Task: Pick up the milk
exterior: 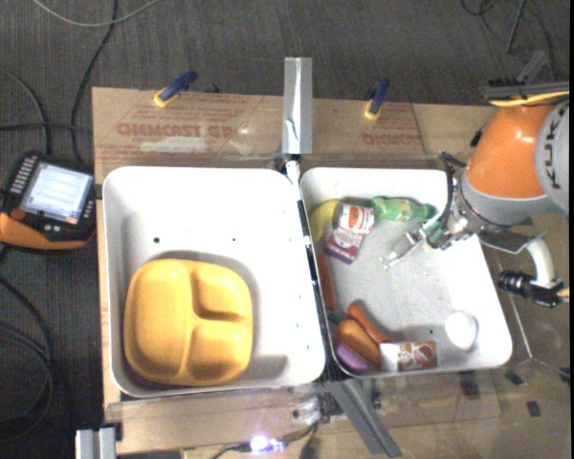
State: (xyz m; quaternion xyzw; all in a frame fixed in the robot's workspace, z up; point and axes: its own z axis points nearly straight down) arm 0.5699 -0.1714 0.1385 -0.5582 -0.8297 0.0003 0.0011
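Milk (408,356): a small white and red carton lying on its side at the near edge of the right bin (478,285), close to the front wall.
Next to the milk: an orange carrot-like thing (362,327) and a purple thing (350,359) touch its left end.
White cup (461,330): sits near the right wall, a little way from the milk.
Yellow tray (189,318): has sections and lies in the left bin (124,208), toward the front.
Gripper (407,247): hangs over the middle of the right bin with its two thin fingers spread apart and nothing between them. It is well apart from the milk.
Far end of right bin: a red and white can (352,220), a green bottle (398,207), a yellow thing (322,218).
Arm (513,161): grey and orange, comes in from the right.
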